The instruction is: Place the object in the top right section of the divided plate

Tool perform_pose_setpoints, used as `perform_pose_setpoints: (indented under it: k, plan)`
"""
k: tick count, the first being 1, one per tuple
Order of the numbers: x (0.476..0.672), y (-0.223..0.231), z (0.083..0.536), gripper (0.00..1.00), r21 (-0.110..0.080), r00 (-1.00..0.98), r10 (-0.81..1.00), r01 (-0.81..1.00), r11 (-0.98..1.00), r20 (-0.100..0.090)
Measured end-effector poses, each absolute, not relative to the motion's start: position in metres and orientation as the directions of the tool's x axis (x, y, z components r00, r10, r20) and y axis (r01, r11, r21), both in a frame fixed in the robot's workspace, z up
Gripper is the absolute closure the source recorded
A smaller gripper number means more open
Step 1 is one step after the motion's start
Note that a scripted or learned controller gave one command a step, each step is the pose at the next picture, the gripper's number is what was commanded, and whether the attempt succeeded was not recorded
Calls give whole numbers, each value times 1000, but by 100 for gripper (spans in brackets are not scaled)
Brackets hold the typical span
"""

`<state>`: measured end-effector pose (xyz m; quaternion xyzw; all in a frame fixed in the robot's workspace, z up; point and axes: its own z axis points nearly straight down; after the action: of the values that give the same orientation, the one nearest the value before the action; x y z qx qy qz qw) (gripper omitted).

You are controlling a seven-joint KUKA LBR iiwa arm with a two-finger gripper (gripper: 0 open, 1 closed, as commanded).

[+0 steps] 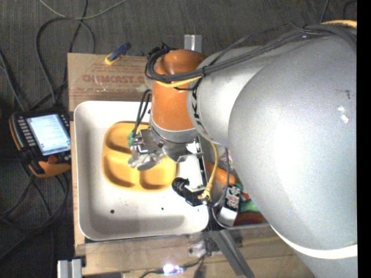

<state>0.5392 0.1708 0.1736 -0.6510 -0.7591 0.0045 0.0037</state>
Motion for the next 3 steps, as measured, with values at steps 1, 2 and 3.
perform_pose_setpoints:
  k: [1,2,3]
  plan:
    - [548,155,174,100,-8,-217,976,976,217,-6]
    - [589,172,176,100,-9,-122,993,993,122,-4]
    - [506,167,206,100,-3,-87,996,996,87,-5]
